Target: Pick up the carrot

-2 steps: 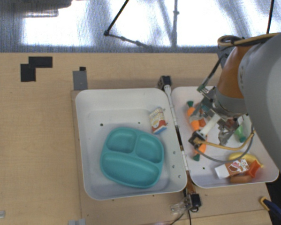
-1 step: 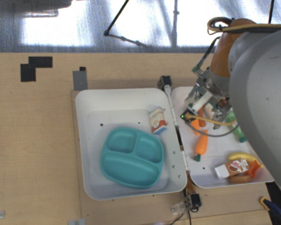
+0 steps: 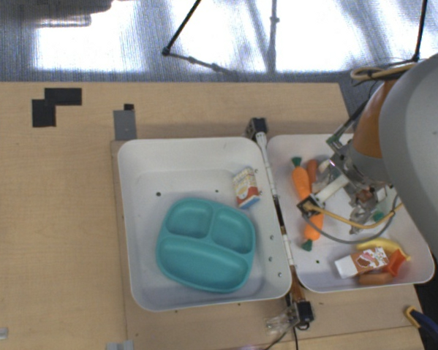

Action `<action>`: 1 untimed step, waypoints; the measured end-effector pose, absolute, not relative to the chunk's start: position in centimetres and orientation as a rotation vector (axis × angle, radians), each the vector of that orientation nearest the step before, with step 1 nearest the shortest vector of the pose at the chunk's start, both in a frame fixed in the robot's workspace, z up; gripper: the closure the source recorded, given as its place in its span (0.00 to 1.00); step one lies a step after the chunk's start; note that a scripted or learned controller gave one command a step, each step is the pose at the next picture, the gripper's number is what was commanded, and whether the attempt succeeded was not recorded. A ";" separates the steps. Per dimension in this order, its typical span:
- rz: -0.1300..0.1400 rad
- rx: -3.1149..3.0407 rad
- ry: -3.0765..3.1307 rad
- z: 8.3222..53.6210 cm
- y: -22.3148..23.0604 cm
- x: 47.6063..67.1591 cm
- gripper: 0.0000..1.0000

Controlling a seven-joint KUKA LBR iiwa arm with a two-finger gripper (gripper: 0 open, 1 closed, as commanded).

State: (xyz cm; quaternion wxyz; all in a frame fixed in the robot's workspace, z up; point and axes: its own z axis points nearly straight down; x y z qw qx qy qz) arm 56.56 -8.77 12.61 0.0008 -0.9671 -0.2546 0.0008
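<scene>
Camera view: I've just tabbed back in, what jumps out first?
The teal divided plate dominates the left bin, with a small carton by its far right corner. In the right bin, the arm's gripper sits low beside the carrot, and a carton lies on a banana at the near edge.

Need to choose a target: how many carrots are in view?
2, both in the right bin: one carrot near its left wall, another carrot just below it. The arm may hide more.

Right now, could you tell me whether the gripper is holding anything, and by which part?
It cannot be told: the gripper sits over the orange carrot around mid-length in the right white bin, hiding any contact.
</scene>
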 end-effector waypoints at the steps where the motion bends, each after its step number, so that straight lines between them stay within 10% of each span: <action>1: -0.001 -3.003 -0.915 18.5 -0.9 57.0 0.00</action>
